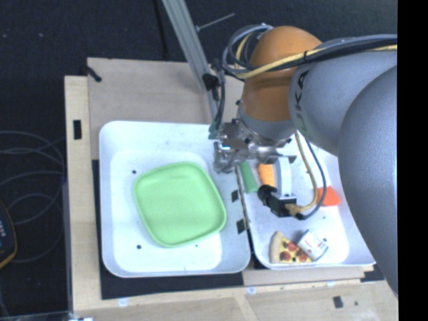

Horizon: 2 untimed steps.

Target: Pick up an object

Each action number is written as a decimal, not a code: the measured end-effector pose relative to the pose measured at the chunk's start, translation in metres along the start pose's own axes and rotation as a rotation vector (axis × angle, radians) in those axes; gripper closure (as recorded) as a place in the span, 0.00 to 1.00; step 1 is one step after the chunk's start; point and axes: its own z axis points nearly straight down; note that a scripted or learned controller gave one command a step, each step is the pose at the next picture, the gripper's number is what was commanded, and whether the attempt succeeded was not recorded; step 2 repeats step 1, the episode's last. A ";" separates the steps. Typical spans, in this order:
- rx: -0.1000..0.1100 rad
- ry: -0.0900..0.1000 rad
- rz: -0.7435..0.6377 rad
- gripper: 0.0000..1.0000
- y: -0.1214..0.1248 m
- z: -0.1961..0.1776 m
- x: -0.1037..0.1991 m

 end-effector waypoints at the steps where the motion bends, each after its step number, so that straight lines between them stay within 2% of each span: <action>1: 0.000 -0.001 0.004 0.00 0.000 0.000 -0.003; 2: 0.000 -0.001 0.004 0.00 0.000 0.000 -0.003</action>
